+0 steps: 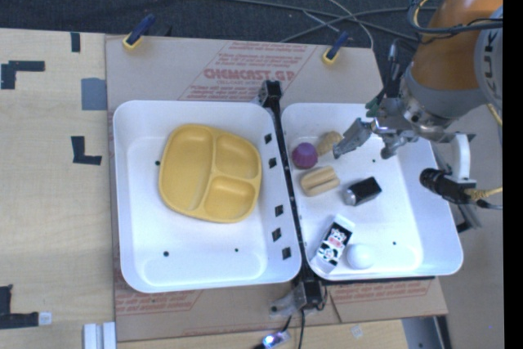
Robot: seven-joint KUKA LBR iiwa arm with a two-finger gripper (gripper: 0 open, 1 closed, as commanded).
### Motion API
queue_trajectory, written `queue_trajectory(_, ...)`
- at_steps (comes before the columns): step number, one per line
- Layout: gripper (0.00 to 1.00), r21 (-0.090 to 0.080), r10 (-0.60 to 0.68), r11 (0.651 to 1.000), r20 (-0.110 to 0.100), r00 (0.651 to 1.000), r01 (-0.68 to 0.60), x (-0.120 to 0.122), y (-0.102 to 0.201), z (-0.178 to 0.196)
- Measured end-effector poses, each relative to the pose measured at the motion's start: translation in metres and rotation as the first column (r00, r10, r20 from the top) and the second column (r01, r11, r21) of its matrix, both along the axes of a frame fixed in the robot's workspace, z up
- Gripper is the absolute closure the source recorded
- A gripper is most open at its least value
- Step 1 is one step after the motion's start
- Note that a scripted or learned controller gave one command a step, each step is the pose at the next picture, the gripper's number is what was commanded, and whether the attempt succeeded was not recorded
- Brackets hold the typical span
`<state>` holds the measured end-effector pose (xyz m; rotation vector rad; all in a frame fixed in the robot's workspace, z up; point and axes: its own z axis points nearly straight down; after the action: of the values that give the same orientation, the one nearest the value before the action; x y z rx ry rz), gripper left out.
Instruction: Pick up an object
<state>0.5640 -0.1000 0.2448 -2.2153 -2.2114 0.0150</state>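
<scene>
Five or six small things lay loose in the right bin (425, 253), so any would serve as the pick: a purple ball (305, 154), a tan roll (319, 180), a black cylinder (362, 191), a printed carton (333, 244), a white ball (359, 256). The gripper (374, 140) hovered over the bin's upper part, fingers spread, nothing between them. A tan lump (329, 142) beside it was too blurred to name. The left bin (135, 200) bore a yellow divided plate (209, 172).

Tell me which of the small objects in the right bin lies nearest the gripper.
The tan lump at the bin's far side, just left of the gripper; the purple ball sits farther left.
</scene>
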Motion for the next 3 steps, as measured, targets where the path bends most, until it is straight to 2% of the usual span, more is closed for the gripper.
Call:
queue_trajectory(1,0.00,-0.001,0.003,1.000,0.013,1.000,-0.003,0.002,0.000,0.007)
queue_trajectory(2,0.00,-0.002,0.003,1.000,0.010,1.000,-0.003,-0.003,0.006,-0.039)
queue_trajectory(3,0.00,-0.002,0.002,1.000,0.008,1.000,-0.002,-0.005,-0.002,-0.099)
